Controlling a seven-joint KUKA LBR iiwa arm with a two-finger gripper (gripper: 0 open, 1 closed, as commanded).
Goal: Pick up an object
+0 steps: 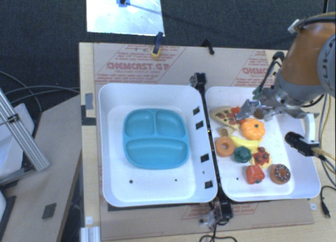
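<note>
We judged the orange pumpkin [252, 129] just below the claw [248, 108] light, rigid and smooth, best gripped across its ribbed flanks; claw state indeterminable.

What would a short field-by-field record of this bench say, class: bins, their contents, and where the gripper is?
left bin: holds a blue divided plate
right bin: toy foods, among them a pizza slice, orange pumpkin, glazed doughnut, chocolate doughnut, red pepper
gripper: low over the right bin's far side, beside the pizza slice and pumpkin
held object: cannot tell
</note>
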